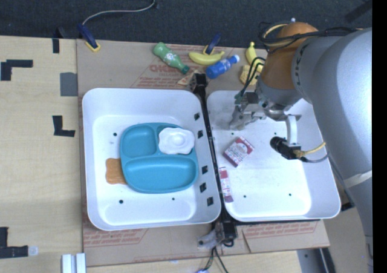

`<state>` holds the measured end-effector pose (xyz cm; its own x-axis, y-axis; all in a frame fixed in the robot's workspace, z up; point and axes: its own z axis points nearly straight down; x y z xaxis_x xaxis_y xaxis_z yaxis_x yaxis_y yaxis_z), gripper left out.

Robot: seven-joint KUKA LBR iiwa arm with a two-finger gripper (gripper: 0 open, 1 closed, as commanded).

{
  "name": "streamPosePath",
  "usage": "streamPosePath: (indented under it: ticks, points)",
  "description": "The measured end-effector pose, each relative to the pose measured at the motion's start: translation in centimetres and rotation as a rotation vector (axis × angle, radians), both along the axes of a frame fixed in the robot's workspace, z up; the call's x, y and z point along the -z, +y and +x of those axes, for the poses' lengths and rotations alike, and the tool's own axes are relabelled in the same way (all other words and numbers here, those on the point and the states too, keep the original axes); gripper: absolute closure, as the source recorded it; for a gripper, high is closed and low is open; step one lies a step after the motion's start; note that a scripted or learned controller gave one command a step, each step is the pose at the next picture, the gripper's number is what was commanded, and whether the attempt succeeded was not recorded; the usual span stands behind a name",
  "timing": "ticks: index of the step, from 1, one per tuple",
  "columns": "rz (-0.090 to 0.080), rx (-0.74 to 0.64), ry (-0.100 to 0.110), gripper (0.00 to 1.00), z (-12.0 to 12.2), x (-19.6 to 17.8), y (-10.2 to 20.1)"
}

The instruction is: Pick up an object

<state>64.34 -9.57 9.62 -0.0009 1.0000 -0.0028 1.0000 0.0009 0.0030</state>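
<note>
Approach step. Hand (242, 114) low in right bin (314, 205), finger state: cannot tell, nothing seen pinched. Red packet (237, 151) just below hand, apart. Next: shift over packet, descend, close.

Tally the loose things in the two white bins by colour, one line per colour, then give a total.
Blue: 1, the divided plate in the left bin
White: 1, the fried egg on that plate
Tan: 1, the toast poking out from under the plate
Red and white: 2, the small box and the slim packet in the right bin
Total: 5
</note>
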Motion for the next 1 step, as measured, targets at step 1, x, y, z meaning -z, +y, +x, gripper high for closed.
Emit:
streamPosePath:
  ticks: [1]
  points:
    - [0.0,0.0,0.0,0.0,0.0,0.0,0.0]
